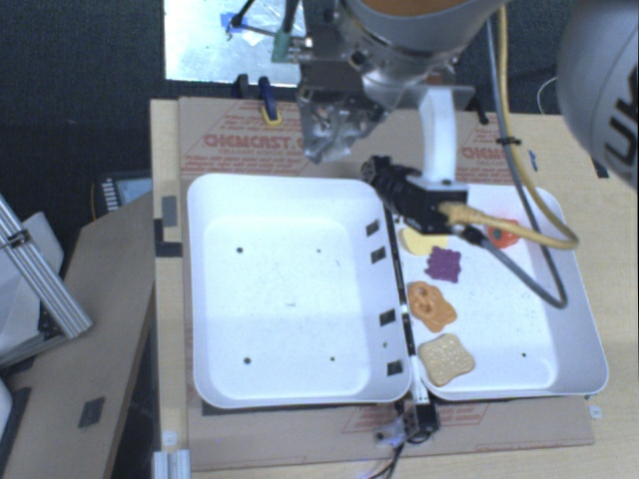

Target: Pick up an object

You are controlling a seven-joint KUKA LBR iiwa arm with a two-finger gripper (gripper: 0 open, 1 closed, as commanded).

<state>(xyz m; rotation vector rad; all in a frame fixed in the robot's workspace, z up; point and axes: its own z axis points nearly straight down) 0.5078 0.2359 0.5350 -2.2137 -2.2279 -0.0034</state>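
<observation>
The gripper point(334, 133) hangs high above the far edge of the left bin point(215, 267), nothing between its fingers, and how wide they stand I cannot tell. The pickings sit in the right bin point(569, 347), close to the divider between the bins: a purple piece point(444, 263), an orange pretzel shape point(432, 305) just nearer, and a tan cracker point(445, 358) nearest of all. It likely sits high to clear the rims before dropping.

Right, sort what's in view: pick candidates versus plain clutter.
Job:
purple piece
orange pretzel piece
tan cracker piece
yellow piece
red piece
right bin

Lying about:
left bin
blue-yellow clamp
</observation>
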